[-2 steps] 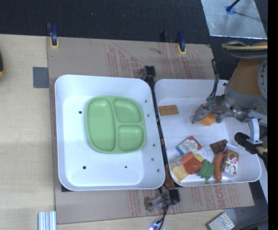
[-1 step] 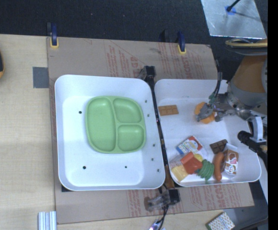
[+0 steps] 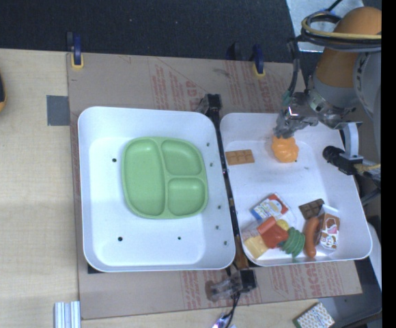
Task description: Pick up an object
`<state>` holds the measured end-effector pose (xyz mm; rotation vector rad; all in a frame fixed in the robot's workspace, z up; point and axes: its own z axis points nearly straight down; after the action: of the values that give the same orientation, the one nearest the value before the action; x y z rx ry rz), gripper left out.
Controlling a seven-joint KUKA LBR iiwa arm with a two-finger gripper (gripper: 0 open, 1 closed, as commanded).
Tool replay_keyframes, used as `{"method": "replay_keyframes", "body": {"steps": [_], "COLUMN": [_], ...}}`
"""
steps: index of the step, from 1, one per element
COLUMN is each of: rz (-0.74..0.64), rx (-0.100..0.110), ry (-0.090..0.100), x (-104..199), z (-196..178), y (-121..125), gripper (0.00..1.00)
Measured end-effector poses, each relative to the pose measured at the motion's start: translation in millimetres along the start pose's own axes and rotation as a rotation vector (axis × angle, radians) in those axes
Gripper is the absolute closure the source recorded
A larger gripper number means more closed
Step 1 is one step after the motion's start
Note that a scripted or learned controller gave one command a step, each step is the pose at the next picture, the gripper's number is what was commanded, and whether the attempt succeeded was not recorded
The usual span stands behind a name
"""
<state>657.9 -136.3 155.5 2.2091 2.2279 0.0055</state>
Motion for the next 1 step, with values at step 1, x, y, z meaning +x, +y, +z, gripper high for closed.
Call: {"method": "replay_keyframes", "body": {"steps": [1], "rz": [0.004], "rx": [0.008], "ry": [0.0], "x": [-2.4], "z": [2.7], "y": [-3.6], "gripper": [0.0]}}
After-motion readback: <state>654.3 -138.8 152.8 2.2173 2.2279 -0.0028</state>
